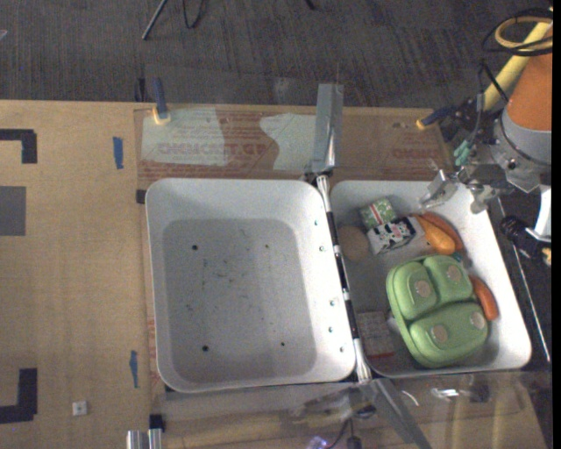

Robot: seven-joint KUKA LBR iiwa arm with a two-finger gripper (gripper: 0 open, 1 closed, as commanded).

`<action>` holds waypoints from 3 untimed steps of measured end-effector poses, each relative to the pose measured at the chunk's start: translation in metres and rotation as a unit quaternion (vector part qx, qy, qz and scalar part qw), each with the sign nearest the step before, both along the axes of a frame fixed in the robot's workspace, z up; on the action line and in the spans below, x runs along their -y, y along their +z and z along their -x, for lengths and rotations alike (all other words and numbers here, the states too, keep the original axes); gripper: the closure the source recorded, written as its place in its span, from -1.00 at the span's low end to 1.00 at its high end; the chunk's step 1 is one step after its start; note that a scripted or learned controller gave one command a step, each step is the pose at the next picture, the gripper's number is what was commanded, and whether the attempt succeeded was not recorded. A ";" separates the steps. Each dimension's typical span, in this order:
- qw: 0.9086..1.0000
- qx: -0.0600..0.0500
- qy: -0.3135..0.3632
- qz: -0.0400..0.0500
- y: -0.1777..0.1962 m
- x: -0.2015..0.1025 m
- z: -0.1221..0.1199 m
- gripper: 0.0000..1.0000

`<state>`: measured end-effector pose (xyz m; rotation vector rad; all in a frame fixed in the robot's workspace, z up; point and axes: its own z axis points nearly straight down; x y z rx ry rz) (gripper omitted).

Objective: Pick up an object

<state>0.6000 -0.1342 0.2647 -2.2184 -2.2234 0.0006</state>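
Seen from above at a slant: a tan table [70,263] is shown w/ two shallow white bins set side by side. Dark carpet-like floor [263,39] is seen beyond the table's far edge, w/ thin dark stand legs [175,13] at top. Black angle marks [22,145] are set on the table at left, and strips of blue tape [117,151] are stuck near the left bin [166,210]. A flattened cardboard sheet [219,145] w/ reddish print, too blurred to be read, lies behind the bins.

The left bin's floor is speckled w/ dark spots. The right bin [513,346] is packed: a green three-compartment tray [436,309] is placed at centre-front, w/ an orange piece [485,298] just beside its right edge and another orange object [441,232] behind it. A small black-and-white carton [391,235] is seen touching or nearly touching that orange object; its lettering can't be made out. A green-and-white box [379,212] is set behind the carton, a brownish rounded item [352,243] at the bin's left wall, and a pale printed card [379,331] at front left, text illegible.

The tool [458,186] is hung over the right bin's far right corner, fingers spread apart, nothing gripped; the orange-banded arm [530,96] is seen entering from the right.
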 end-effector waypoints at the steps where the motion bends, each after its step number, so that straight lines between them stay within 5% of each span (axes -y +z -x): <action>1: 0.999 0.000 0.046 0.000 -0.118 0.008 -0.003 -1.00; 2: 0.999 0.002 0.046 0.000 -0.178 0.032 0.009 -1.00; 3: 0.999 0.005 0.045 0.001 -0.166 0.033 0.007 1.00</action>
